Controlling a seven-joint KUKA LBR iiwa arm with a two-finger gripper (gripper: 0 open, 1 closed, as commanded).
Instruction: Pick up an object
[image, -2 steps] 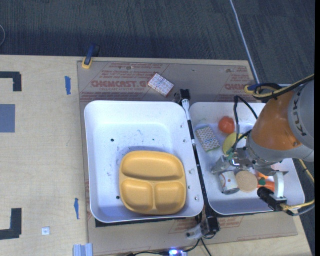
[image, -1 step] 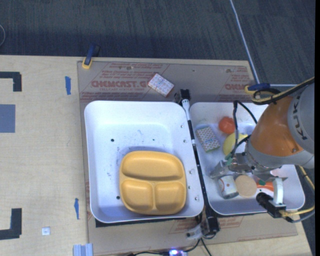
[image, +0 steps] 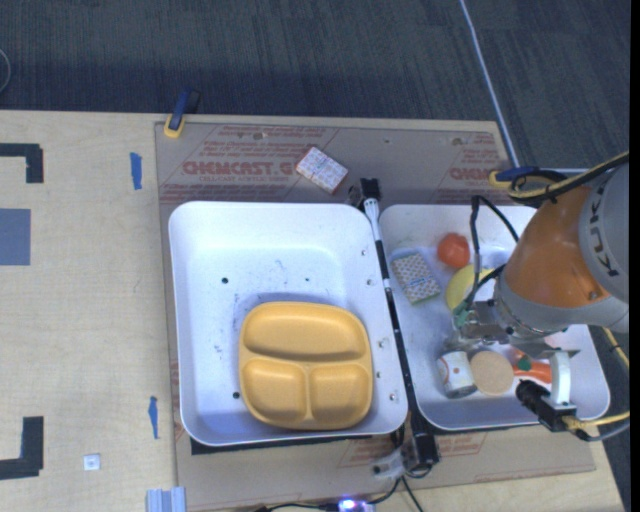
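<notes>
Evidently the pick is unfinished: the gripper (image: 478, 330) hangs low in the right bin (image: 590, 400), just above the tan disc (image: 491, 372) and small white cylinder (image: 457, 373). Nothing is visibly lifted, and its jaw state cannot be told.

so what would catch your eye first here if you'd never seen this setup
The big yellow divided tray lying in the left bin stands out most. Next comes the arm's orange band, low over the right bin, where an orange ball and other small items lie.
</notes>
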